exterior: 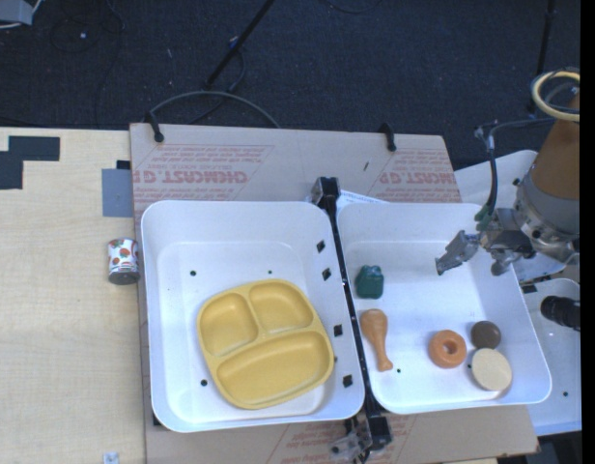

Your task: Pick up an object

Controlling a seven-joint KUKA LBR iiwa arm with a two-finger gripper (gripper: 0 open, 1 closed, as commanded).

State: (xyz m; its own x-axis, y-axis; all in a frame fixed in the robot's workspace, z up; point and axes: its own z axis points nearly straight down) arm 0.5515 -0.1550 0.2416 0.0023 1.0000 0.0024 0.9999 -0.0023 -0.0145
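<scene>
My gripper hangs over the right part of the right bin, open, with nothing between its fingers. On the bin floor below and left of it lie several small objects. A green block sits near the divider. A tan drumstick lies just under it. An orange donut, a brown round piece and a cream disc cluster at the front right, clear of the gripper.
The left bin holds a yellow divided plate. A small patterned can lies on the bench left of the bins. A black clip stands where the bins meet. Cables trail by the arm at the right.
</scene>
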